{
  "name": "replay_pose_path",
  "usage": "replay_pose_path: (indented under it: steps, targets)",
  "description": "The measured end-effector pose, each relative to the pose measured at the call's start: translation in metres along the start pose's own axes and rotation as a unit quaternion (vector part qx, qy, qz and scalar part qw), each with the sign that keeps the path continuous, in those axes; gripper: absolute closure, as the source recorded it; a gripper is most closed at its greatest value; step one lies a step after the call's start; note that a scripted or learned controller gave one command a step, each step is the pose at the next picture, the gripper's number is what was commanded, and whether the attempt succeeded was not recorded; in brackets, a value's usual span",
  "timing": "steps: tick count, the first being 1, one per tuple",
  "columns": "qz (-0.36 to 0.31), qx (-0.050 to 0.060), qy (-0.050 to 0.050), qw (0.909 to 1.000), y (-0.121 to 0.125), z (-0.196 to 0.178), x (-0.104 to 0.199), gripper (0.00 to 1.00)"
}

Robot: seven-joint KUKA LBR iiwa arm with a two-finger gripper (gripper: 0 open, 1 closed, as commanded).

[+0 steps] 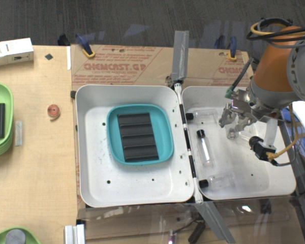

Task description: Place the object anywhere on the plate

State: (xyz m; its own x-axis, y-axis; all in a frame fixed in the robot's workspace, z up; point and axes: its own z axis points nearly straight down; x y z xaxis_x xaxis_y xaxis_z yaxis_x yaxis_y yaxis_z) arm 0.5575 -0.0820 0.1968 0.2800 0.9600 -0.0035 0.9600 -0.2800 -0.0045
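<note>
**Q:** Where was the object when you paused over the bins?

**Me:** The clear plastic tube with a black cap (204, 146) lay flat on the floor of the right-hand shallow white bin (254, 184), close to the divider between the two bins. Its long axis ran roughly up and down the camera view, black cap at the far end. A second clear tube with a black cap (217, 180) lay nearer the front of that bin, running across it.

**Q:** And your gripper?

**Me:** My two-finger gripper (234, 126) hung over the same bin, toward its back, to the right of the first tube and apart from it. The tube lay to the gripper's left in the view and slightly nearer the front.

**Q:** Were you holding anything?

**Me:** I could not tell whether the gripper was spread or closed; the metal parts blurred together against the white bin. I saw nothing between them.

**Q:** How was the arm set?

**Me:** My grey arm with its orange band (277, 67) reached in from the right, wrist pointing down into the bin.

**Q:** The target?

**Me:** The teal square plate with a dark ribbed insert (165, 136) sat in the left white bin (91, 182), across the divider. I judged the grasp was not yet made.
</note>
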Motion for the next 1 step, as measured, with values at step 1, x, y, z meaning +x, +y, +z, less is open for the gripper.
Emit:
replay_pose_path:
  steps: [1]
  targets:
    - [-0.057,-0.001,0.000,0.9984,-0.0143,-0.0300,0.0835,1.00]
